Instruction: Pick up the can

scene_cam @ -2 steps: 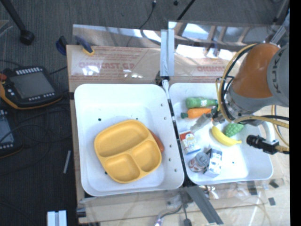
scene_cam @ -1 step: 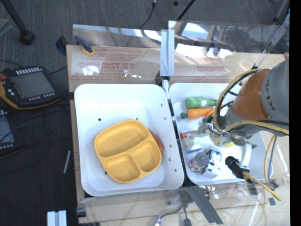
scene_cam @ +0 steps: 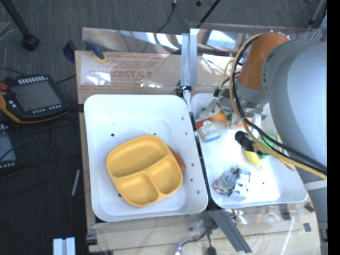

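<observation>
The can point(scene_cam: 224, 181), silver on top with a red side, lies near the front of the right bin point(scene_cam: 289, 193). It touches a small white and blue box point(scene_cam: 241, 184). My gripper point(scene_cam: 227, 104) is low over the far end of that bin, mostly covered by the orange-banded wrist point(scene_cam: 260, 62) and grey arm. It is well behind the can and apart from it. Beneath it lies clutter that I cannot make out.
A small container with an orange top and blue label point(scene_cam: 208, 130) lies by the right bin's left wall. A yellow banana point(scene_cam: 253, 156) sits mid-bin, with black cables over it. The left bin point(scene_cam: 106, 116) holds a yellow divided plate point(scene_cam: 143, 170) over a red-orange object point(scene_cam: 180, 162).
</observation>
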Tool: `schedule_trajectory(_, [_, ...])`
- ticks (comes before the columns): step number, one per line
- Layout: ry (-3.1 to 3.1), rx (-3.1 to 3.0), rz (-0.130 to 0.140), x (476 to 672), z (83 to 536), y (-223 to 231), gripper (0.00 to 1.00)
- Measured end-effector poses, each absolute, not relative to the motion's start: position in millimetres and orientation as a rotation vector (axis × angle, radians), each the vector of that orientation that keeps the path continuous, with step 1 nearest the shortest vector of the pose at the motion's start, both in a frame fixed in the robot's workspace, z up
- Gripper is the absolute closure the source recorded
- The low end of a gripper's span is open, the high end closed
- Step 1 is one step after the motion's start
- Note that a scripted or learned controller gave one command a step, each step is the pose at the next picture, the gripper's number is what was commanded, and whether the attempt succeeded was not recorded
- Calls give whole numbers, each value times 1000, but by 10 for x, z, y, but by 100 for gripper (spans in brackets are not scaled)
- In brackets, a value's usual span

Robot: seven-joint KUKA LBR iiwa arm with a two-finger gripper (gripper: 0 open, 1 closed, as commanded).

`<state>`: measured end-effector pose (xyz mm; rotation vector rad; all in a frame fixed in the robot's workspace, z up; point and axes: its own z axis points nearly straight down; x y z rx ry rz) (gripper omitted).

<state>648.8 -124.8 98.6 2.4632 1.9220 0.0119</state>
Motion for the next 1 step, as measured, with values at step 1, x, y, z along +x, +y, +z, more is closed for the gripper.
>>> schedule_trajectory(1, [1422,2775,46,6002,1007,-1075,0])
